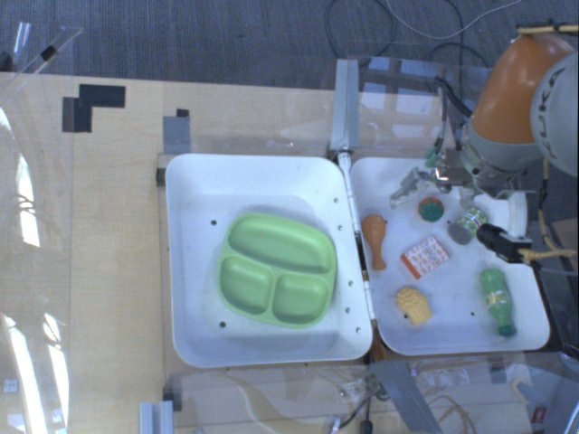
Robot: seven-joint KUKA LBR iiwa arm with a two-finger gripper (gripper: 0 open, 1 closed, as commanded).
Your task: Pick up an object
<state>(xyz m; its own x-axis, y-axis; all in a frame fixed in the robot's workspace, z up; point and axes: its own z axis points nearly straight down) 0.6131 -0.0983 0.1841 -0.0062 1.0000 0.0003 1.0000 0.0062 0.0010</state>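
Note:
The right bin [534, 328] holds several small items: an orange-brown drumstick [374, 240], a red and white packet [425, 257], a yellow corn cob [413, 305], a green bottle [497, 301] and a small round green and red object [431, 210]. My gripper [435, 202] hangs over the far part of this bin, under the orange band of the arm [517, 89]. It is open, with one finger [406, 186] to the left of the round object and the other [463, 228] to its right. The round object sits between them, low in the bin.
The left bin [194, 183] holds a green divided plate [276, 268]. A metal divider [344, 107] stands between the bins at the back. Cables [398, 25] trail over the floor behind. A transparent panel [27, 197] stands at the left.

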